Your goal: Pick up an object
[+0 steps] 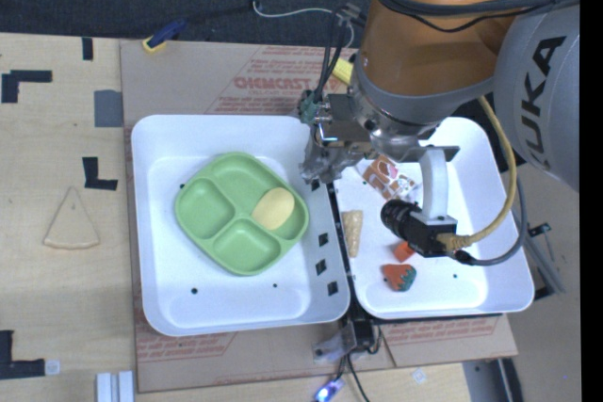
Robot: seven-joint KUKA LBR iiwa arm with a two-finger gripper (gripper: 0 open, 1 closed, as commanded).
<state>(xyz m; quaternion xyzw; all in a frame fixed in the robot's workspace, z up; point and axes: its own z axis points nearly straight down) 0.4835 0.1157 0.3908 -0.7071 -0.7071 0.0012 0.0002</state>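
Camera view: pincer (pixel 325 155) (grip state impossible to tell) over the bins' divider, near green plate (pixel 241 214) with yellow piece (pixel 274 208).

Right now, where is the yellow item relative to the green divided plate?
In the camera view, the yellow item lies on the green divided plate, in its right-hand compartment, inside the left white bin.

cam: single, fixed above desk (pixel 57 202) | faces down at a slant | covers both bins (pixel 151 297) (arm (pixel 452 5) nearest the lens)
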